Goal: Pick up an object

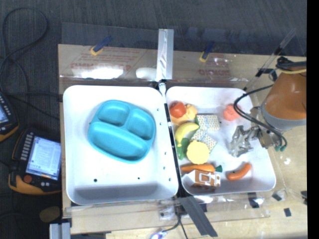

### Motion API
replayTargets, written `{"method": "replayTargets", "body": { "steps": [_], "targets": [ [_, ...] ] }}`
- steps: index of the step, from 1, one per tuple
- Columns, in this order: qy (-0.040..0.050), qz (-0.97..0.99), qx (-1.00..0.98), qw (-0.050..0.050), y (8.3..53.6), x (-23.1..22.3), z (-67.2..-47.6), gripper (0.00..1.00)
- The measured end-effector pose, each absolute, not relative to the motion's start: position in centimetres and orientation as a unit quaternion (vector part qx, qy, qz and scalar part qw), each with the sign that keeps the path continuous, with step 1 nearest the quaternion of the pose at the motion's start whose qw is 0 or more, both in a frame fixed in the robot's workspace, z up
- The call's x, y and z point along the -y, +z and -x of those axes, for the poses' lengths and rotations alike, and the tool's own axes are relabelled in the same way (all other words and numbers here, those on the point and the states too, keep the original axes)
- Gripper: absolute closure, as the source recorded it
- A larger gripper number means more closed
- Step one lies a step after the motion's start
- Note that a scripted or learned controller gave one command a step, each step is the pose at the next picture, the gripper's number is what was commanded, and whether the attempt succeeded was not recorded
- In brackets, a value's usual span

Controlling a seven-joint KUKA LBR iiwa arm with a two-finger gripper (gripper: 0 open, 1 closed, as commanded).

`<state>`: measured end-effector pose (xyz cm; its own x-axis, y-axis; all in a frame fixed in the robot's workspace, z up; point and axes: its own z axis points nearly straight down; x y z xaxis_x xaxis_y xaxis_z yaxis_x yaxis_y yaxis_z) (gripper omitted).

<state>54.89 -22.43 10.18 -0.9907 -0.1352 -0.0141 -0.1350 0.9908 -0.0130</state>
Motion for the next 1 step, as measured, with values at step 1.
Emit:
{"method": "replayTargets", "body": {
  "steps": [1],
  "targets": [
    [-0.0012,0.074,-0.997,0.002,26.73,22.36,-57.12,1.00]
  ]
}}
